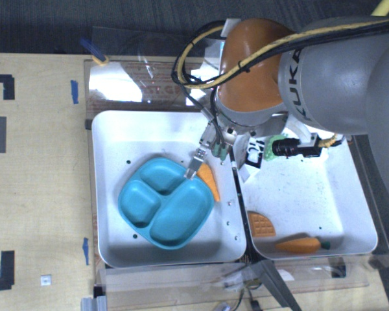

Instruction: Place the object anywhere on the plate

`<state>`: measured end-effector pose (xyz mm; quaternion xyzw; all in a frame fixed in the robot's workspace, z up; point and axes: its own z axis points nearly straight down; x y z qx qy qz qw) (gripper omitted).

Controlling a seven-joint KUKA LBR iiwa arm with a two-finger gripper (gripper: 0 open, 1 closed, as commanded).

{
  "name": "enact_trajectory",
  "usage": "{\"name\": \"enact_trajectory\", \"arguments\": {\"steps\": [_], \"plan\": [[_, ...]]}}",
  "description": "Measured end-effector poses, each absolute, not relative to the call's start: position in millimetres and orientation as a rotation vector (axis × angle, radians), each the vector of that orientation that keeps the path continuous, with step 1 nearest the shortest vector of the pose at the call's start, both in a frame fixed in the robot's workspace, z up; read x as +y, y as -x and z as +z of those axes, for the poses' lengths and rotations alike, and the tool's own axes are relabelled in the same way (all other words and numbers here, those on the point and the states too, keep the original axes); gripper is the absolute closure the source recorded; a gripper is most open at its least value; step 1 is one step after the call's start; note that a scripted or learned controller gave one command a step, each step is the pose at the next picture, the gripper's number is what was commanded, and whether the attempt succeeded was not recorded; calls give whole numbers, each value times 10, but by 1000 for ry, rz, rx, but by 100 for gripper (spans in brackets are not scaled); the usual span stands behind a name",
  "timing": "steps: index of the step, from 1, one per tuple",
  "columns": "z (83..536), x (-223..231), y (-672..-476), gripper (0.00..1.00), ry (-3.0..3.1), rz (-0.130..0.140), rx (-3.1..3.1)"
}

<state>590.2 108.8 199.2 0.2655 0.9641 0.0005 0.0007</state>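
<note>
A blue divided plate (163,203) with three compartments lies in the left bin (110,141), and nothing rests on it. An orange, wedge-shaped object (210,181) lies on the bin floor against the plate's upper right rim, close to the wall between the bins. My gripper (198,161) reaches down from the grey and orange arm to a spot just above the plate's upper right rim, right beside the upper left end of the orange object. Whether it touches the object is unclear.
The right bin (324,193) holds a round, orange waffle-like piece (261,224) at its near left corner and a carrot (298,243) along its near wall. The arm's bulk covers the far part of both bins.
</note>
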Motion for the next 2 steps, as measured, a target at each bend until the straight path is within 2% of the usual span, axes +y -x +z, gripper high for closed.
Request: {"name": "enact_trajectory", "arguments": {"steps": [1,2], "plan": [[1067,1817,-5269,0,-847,18,3015],[1156,1837,-5290,100,-848,26,3010]]}}
